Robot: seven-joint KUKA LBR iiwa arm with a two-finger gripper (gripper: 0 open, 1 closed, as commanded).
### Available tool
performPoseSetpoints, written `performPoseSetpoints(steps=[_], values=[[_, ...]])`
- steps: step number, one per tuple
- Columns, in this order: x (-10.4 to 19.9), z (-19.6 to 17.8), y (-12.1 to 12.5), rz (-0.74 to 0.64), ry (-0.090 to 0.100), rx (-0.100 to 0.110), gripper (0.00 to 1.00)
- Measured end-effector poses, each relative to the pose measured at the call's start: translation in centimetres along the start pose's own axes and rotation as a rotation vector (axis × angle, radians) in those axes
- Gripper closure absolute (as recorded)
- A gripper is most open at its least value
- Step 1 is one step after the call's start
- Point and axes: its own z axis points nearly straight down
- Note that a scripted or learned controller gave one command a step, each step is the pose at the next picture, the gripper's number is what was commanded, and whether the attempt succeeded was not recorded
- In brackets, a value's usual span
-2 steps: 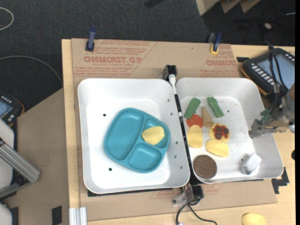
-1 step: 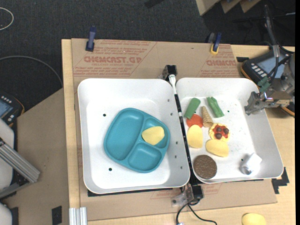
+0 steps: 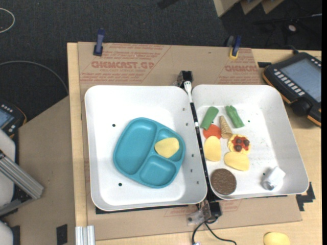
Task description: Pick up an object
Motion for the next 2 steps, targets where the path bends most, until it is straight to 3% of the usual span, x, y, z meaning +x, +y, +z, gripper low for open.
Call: performPoseSetpoints(steps=[1,2], values=[[-1.0,10.3,-0.2,-0.007,0.013,0.026,1.0],[6.0,0.4,0.2,-0.017,0.009,0.003,1.0]])
